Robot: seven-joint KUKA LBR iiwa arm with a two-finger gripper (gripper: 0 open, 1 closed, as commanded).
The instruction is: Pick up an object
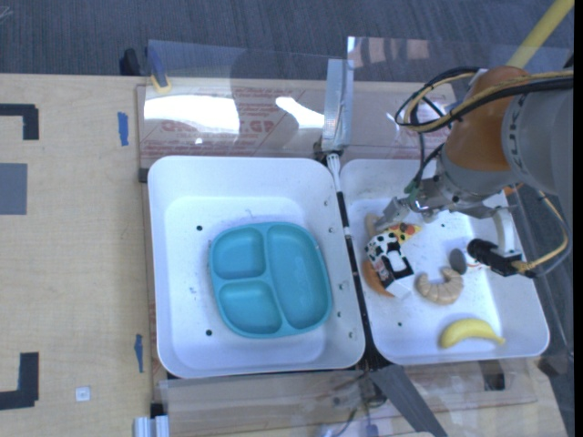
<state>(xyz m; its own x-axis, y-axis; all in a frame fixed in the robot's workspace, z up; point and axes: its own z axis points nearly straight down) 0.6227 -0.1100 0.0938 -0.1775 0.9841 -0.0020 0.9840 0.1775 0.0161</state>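
Pincer (408, 209) hovers over the right bin (528, 321) (near a black-and-white toy (390, 251)) — its grip apparently unreadable here.

The grey arm (537, 139) reaches in from the right, its orange band (478, 121) above the wrist, gripper (405, 209) pointing down-left.
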